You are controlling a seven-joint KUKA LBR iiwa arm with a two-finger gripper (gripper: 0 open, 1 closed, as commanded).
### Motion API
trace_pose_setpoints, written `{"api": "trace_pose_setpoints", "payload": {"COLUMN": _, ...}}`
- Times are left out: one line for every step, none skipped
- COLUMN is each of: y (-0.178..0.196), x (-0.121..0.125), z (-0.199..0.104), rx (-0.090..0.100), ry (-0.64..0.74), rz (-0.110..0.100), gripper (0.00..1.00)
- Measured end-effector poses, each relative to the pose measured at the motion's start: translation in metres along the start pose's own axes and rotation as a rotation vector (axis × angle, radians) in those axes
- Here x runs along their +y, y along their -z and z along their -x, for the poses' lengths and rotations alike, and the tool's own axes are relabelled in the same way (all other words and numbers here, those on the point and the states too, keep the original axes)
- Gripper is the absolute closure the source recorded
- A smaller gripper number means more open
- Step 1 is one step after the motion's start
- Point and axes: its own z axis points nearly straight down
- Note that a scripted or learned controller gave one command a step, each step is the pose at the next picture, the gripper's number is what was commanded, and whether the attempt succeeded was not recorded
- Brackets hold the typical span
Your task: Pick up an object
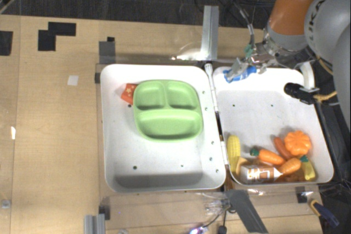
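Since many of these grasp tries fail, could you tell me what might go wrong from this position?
The gripper sits at the right bin's far left corner by the rim, holding a blue object; it could slip out or knock the wall. The other items, the pumpkin, carrots, corn and bottle, crowd the near edge, touching, so a later grasp may catch two at once or jam.
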Motion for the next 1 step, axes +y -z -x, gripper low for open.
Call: {"api": "trace_pose_setpoints", "payload": {"y": 0.0720, "x": -0.0009, "z": 0.0027, "rx": 0.000, "ry": -0.401, "rz": -0.003, "gripper": 1.00}}
